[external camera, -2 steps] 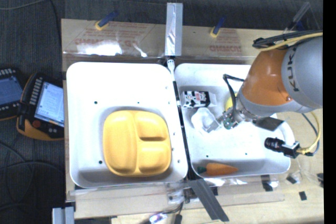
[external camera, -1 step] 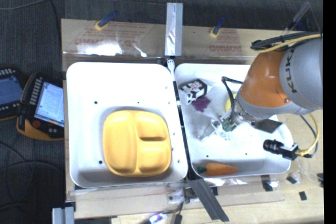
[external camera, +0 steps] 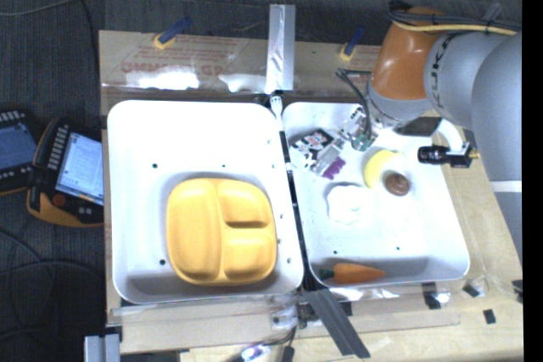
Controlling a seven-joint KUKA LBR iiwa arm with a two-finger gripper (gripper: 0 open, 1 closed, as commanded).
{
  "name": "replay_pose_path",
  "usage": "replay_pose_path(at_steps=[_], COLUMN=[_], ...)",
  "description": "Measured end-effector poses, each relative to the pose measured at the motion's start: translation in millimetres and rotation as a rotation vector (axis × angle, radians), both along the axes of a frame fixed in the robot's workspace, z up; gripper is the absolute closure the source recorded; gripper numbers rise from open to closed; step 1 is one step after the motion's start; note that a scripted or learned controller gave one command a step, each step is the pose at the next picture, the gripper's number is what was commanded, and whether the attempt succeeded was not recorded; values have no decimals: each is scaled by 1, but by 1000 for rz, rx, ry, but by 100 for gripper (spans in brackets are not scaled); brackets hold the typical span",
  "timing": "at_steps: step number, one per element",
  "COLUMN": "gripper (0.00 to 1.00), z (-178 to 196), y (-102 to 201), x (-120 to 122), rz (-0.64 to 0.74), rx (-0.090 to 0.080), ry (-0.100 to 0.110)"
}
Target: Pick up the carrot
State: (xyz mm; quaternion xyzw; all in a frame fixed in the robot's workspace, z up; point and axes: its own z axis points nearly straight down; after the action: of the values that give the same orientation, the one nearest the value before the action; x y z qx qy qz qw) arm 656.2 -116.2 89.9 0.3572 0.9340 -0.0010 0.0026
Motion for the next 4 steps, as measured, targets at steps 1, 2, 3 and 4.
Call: replay_pose_path(at_steps=[1,2,3,4], gripper=[0,0,0,0], z=[1,94,44,4], y=[9,72,23,-18], x=[-51,-120,-52,-64], rz=[325,760,1118,1538], rx=[-2,2,2,-12], ry=[-10,3,1,-9])
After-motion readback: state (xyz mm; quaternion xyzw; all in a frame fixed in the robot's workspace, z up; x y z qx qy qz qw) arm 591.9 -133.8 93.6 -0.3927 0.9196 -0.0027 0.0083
